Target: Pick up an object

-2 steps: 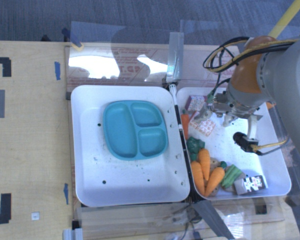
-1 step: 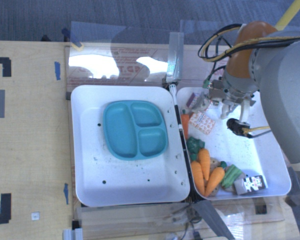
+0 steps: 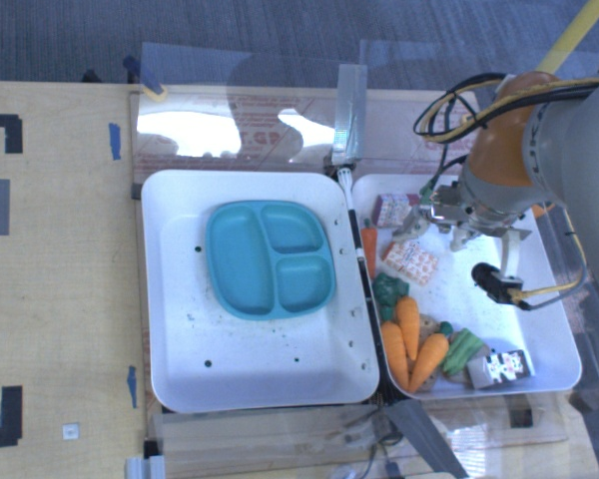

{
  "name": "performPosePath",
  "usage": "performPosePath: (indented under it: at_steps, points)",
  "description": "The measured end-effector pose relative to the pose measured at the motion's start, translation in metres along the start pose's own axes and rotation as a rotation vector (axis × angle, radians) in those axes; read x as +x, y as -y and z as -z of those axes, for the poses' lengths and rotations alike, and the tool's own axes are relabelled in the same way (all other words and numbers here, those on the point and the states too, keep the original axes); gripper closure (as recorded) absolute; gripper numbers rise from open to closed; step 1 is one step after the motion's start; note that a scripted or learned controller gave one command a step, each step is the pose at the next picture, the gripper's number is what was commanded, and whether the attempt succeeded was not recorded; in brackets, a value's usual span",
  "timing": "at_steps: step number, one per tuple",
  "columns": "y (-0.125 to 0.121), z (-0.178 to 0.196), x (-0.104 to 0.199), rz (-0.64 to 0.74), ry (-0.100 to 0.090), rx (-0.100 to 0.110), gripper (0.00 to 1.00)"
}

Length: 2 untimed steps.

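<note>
**Arm over the right bin**

From above, the gripper (image 3: 476, 236) hangs over the right white bin's (image 3: 554, 312) far half; whether it is open or closed, I cannot tell. Orange plastic carrots (image 3: 412, 342) lie by that bin's near left corner, beside a patterned white packet (image 3: 411, 261). The left white bin (image 3: 170, 297) carries a teal divided plate (image 3: 270, 258).

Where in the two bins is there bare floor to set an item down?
Left white bin: bare floor all around the teal divided plate. Right white bin: crowded along its left and near sides with orange toy carrots and boxes; small patch below the gripper.
</note>
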<state>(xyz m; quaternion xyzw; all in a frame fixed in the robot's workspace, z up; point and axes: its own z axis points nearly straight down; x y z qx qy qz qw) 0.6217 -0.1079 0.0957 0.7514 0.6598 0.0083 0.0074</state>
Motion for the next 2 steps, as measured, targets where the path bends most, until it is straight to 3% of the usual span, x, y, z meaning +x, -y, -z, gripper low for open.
performPosePath:
  at_steps: [1,2]
  points:
    - [0.055,0.000,0.001,-0.042,0.001,-0.002,0.00]
    - [0.093,0.002,0.002,0.131,0.003,-0.008,0.00]
